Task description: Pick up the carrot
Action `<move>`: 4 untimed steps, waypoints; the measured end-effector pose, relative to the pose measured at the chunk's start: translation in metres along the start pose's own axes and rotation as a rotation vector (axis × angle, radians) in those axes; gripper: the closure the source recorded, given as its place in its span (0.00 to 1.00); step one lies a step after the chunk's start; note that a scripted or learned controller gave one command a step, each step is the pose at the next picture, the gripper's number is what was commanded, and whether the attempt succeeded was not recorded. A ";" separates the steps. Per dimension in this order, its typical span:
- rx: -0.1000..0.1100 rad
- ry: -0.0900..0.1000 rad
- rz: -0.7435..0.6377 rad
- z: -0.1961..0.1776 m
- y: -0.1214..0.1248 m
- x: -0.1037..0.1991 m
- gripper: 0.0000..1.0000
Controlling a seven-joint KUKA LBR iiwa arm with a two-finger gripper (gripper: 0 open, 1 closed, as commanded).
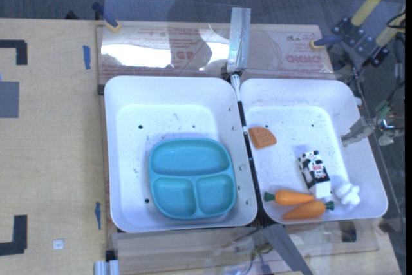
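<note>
Toward the near edge of the right bin [360, 138], two carrots [297, 203] are seen lying untouched beside a toy cow [315, 170], so the pick is judged not yet begun, with the state of the fingers impossible to tell.

light: I'm seeing bright, even overhead
glare: flaring off clear panel [174, 42] behind my bins
shadows: staying faint
focus: looking slightly soft

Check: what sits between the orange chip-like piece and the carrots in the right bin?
Camera view: only bare bin floor between the orange piece and the carrots. The cow-print carton stands off to the right.
</note>
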State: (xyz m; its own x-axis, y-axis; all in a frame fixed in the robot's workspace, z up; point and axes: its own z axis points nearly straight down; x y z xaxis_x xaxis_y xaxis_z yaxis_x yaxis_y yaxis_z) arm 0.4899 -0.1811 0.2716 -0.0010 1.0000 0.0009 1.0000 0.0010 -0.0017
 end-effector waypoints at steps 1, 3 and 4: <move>-0.001 0.000 -0.107 -0.017 -0.010 0.036 0.00; -0.034 -0.016 -0.145 0.162 -0.001 0.076 0.00; -0.007 -0.004 -0.631 0.086 -0.009 0.127 0.00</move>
State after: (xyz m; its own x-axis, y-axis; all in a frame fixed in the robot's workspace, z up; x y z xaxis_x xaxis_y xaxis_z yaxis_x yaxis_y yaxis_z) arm 0.4809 -0.0540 0.1856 -0.5904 0.8071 -0.0040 0.8071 0.5904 0.0048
